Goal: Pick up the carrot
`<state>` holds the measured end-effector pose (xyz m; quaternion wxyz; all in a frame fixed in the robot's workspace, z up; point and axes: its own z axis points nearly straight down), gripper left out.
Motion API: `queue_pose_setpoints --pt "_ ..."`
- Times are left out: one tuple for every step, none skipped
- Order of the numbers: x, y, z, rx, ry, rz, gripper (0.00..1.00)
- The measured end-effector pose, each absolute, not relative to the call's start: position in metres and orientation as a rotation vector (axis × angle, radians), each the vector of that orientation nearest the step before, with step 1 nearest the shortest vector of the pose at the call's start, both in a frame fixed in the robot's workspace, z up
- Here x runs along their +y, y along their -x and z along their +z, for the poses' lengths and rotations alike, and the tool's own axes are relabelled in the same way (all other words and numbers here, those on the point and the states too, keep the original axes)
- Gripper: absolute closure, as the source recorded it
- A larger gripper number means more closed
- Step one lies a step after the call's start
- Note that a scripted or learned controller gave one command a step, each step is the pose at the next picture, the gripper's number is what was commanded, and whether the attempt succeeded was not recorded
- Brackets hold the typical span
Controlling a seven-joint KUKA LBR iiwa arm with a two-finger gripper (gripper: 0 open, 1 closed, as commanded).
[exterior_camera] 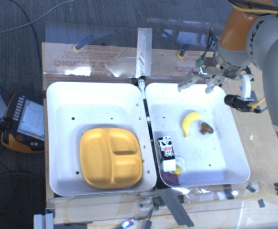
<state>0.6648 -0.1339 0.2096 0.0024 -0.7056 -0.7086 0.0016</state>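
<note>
Nearest the front edge, the left bin (57, 128) holds a yellow divided tray (111, 156). In the front left corner of the right bin (234, 151), a small black-and-white carton (166, 149) lies against the dividing wall, with a purple item (169, 177) and a yellowish-orange scrap (179, 169) touching its near end.

Further back, mid-bin, a banana (190, 121) lies just beside a small brown lump (206, 127).

No plainly carrot-shaped thing can be made out. The carrot is possibly the brown lump, or else the scrap half hidden by the carton; the view is too coarse to settle it.

At the far rim of the right bin, the jaws hang spread wide, with nothing between them, well apart from all contents. The arm (246, 27) is cut off at the right.

Recommendation: confirm the target first. For the brown lump, descend vertically with the jaws straddling it and set clear of the banana, so the close does not catch the fruit. For the corner scrap, the wall and carton leave little room to enter.
</note>
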Motion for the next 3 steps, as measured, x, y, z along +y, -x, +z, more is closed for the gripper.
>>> queue_pose_setpoints --pt "-0.109 -0.586 0.188 -2.479 1.923 0.005 0.00" --pt "-0.092 -0.529 0.181 -2.483 1.917 0.006 0.00" --pt "-0.094 -0.516 0.283 -2.798 1.424 0.002 0.00"
